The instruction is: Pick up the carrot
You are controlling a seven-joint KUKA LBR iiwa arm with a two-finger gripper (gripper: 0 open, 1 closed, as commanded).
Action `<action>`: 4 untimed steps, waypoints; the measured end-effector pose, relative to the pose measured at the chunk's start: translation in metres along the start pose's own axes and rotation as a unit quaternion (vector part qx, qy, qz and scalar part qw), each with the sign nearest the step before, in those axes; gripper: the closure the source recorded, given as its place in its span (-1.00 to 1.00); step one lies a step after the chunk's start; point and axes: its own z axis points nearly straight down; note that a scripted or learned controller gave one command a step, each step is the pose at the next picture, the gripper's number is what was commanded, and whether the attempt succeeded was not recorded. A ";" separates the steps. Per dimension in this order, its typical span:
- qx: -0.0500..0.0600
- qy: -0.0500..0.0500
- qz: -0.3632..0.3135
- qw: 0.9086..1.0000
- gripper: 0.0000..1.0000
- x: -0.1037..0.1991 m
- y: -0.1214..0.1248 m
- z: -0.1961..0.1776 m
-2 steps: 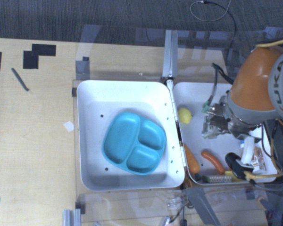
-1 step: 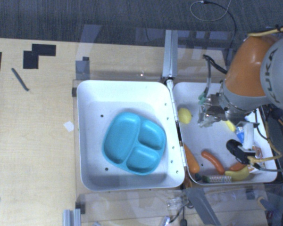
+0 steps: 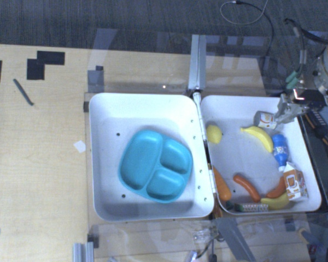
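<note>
The carrot (image 3: 222, 185) is an orange tapered piece lying along the left wall of the right bin (image 3: 311, 162), near its front corner. My gripper (image 3: 283, 112) hangs over the back right corner of that bin, far from the carrot and close to a small white and orange packet (image 3: 264, 119). Nothing of the carrot is covered.
The right bin also holds a lemon (image 3: 214, 134), a banana (image 3: 259, 136), a blue bottle (image 3: 280, 149), a reddish sausage (image 3: 246, 185), a small box (image 3: 294, 183) and a second yellow fruit (image 3: 276, 202). A blue divided plate (image 3: 156, 165) lies in the left bin (image 3: 104, 146).
</note>
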 end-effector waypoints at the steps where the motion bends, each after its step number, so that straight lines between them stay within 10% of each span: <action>1: 0.002 -0.001 0.211 0.978 1.00 -0.071 -0.017 0.048; 2: 0.004 -0.001 0.512 0.859 1.00 -0.038 -0.019 0.149; 3: 0.003 0.000 0.365 0.931 1.00 -0.041 -0.019 0.180; 4: 0.001 0.000 -0.003 1.000 1.00 -0.081 -0.017 0.151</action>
